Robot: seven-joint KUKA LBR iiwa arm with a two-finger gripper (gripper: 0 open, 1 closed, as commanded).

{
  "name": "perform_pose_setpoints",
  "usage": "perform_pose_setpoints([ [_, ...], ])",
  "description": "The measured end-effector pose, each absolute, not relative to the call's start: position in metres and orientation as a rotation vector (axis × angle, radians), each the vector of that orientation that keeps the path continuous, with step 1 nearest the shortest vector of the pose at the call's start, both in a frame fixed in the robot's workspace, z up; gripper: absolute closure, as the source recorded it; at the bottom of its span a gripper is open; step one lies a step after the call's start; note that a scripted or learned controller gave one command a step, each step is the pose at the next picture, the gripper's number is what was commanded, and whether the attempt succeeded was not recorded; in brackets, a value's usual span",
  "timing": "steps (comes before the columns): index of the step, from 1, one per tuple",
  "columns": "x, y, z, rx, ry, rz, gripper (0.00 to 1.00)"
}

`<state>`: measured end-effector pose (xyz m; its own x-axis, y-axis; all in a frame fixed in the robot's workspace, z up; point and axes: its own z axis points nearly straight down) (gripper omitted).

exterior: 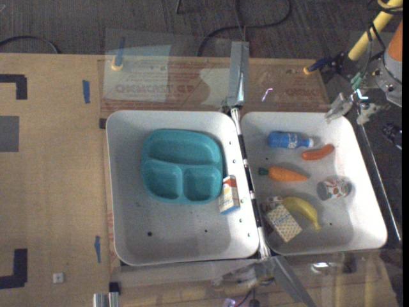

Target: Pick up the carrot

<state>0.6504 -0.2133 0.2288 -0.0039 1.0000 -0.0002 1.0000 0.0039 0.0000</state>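
Soft, even light from above leaves both white bins (128,235) bright with faint shadows under their contents; pale glare streaks the clear sheet (166,82) behind them; the whole frame is slightly blurred.

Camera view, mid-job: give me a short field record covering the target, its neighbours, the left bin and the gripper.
target: orange carrot with green tip, lying flat in the right white bin
nearest neighbours: orange-red sausage-shaped toy, blue bottle, yellow banana, small round can, checkered box
left white bin: teal divided plate, small carton
gripper: above the right bin's far right corner, apart from the carrot
carrot held: no
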Motion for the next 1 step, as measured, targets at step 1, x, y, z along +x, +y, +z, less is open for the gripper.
perform_pose_setpoints([
  [1, 0.6659, -0.18, 0.204, 2.479, 1.932, -0.003, 0.0],
])
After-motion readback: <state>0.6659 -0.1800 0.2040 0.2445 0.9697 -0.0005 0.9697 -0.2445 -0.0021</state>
